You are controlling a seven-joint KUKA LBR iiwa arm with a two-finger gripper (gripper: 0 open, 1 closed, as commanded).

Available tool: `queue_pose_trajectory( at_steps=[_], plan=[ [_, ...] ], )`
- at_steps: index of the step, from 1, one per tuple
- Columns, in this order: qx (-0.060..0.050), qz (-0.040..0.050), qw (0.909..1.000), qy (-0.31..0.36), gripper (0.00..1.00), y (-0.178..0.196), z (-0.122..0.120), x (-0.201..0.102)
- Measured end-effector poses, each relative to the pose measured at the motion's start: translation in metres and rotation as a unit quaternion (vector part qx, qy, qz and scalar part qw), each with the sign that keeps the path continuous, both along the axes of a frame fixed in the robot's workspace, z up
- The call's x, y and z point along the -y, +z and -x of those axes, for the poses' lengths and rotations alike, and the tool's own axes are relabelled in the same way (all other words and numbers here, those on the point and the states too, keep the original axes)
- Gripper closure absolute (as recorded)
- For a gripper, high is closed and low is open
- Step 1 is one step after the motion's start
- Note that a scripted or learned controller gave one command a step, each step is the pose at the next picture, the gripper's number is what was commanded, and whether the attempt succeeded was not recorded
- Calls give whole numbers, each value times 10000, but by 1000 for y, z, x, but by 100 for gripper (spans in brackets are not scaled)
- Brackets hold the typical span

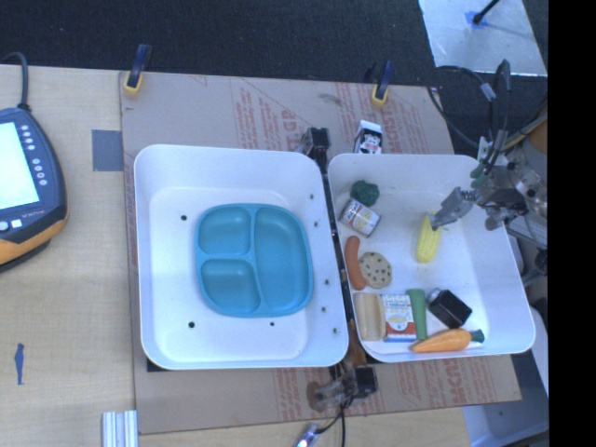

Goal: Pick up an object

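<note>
The gripper [453,208] hangs just right of the yellow corn [427,240], its grip unclear to me, and could nudge it aside rather than catch it.

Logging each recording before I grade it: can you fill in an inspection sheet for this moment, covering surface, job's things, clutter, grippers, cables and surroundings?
Surface: wooden bench with a cardboard sheet clamped at its far edge; left bin and right bin side by side.
Job's things: in the right bin, yellow corn cob, carrot, sausage, cookie, small can, dark green item, juice carton, black block.
Clutter: blue divided plate in the left bin.
Grippers: gripper above the right bin, just right of the corn cob, holding nothing visible.
Cables: black cables at upper right.
Surroundings: handheld control pendant at left; dark floor beyond.
</note>
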State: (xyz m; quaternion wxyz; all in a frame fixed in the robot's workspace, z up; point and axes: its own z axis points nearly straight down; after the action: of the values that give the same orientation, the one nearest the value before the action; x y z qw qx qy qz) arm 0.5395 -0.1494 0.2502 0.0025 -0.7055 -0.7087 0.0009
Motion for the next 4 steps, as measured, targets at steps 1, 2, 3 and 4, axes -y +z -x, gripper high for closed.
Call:
queue_pose_trajectory(
  at_steps=[1, 2, 3, 4],
  plan=[
    [-5, 15, 10000, 3, 0, -89, -29, 21],
    [-4, 14, 10000, 7, 0, -159, -34, 7],
    [-13, 22, 10000, 24, 100, -148, -34, 8],
    [-3, 11, 10000, 14, 100, -158, -31, -33]
  ],
)
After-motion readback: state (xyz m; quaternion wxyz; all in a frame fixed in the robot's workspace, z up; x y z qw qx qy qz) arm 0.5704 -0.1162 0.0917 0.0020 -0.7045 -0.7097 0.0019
